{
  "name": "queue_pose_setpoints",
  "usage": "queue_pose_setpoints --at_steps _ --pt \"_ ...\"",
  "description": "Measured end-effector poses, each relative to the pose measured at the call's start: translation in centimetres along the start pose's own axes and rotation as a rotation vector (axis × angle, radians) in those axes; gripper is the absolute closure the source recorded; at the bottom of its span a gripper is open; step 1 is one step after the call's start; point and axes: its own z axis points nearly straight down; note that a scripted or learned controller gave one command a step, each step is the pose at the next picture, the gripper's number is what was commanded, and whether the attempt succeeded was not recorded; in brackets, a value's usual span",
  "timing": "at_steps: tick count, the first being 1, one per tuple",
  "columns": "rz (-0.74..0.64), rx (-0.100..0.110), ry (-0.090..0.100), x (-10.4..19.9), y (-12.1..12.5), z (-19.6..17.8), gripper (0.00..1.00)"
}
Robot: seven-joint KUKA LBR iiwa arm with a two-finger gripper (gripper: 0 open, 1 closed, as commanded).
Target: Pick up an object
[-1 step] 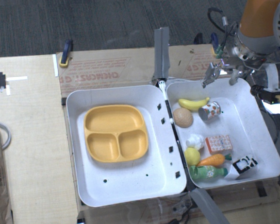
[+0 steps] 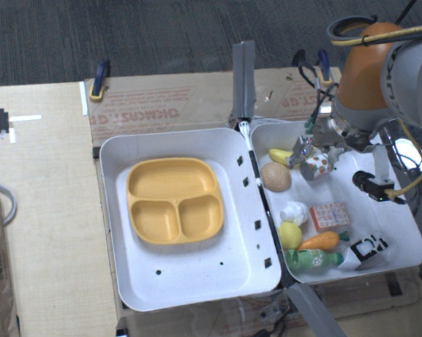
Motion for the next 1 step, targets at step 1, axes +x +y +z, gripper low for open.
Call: queue_pose_setpoints --at_steps 1 --pt "0.0 -0.039 -0.003 -0.31 1.66 2.03 0.0"
